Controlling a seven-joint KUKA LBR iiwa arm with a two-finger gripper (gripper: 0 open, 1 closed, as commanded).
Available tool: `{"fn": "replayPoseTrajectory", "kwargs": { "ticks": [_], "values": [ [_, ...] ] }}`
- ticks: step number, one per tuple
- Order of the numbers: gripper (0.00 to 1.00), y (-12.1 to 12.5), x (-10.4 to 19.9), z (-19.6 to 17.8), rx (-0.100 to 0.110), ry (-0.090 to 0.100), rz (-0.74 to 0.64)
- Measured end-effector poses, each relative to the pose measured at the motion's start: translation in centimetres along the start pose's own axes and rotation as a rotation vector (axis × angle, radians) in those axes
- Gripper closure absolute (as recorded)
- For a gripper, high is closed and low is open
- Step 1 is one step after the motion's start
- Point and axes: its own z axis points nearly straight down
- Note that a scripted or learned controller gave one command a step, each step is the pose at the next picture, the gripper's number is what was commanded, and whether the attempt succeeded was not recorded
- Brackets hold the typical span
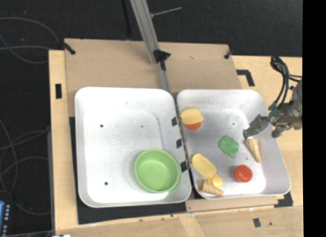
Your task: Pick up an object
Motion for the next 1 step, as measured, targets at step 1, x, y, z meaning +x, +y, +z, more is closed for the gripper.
{"fn": "replayPoseTrajectory", "kwargs": {
  "ticks": [1],
  "values": [
    [0.00,0.00,-0.01,0.00,0.000,0.000,0.002]
  ]
}}
